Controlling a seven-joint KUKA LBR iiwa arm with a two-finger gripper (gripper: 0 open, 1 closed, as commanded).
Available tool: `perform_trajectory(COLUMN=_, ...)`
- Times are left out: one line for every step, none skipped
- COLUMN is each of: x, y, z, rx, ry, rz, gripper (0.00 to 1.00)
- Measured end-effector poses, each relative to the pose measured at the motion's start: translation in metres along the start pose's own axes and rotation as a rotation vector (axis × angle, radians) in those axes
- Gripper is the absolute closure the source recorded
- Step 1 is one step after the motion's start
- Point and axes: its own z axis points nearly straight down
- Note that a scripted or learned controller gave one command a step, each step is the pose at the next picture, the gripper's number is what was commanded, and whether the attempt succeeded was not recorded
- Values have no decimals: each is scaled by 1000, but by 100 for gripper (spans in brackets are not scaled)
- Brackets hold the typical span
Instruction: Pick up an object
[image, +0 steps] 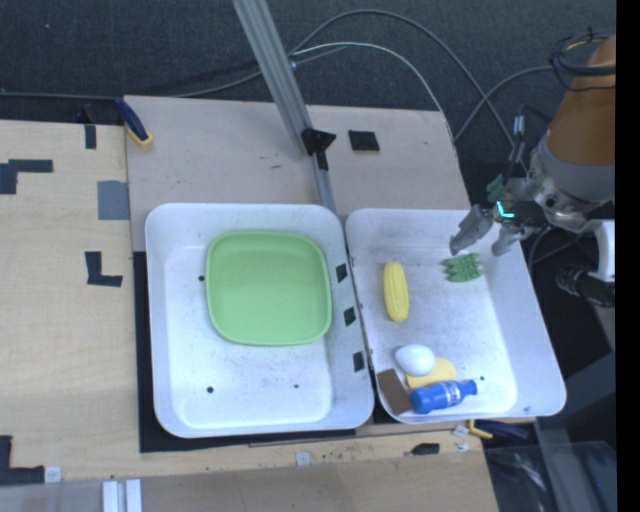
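The claw (487, 234), fingers apart and holding nothing, hangs over the right bin (520, 340) just at twelve o'clock of a small green object (463, 267), perhaps a toy vegetable.

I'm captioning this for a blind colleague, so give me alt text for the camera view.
The gripper hangs open over the right bin, just above a small green toy. That bin also holds a corn cob, a white egg-like object and a blue bottle; the left bin holds a green plate.
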Motion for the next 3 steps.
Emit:
perform_trajectory(x=0, y=0, z=0, rx=0, ry=0, rz=0, gripper=0)
perform_trajectory(x=2, y=-11, z=53, rx=5, ry=1, rz=0, gripper=0)
perform_trajectory(x=5, y=-18, z=98, rx=4, ry=1, rz=0, gripper=0)
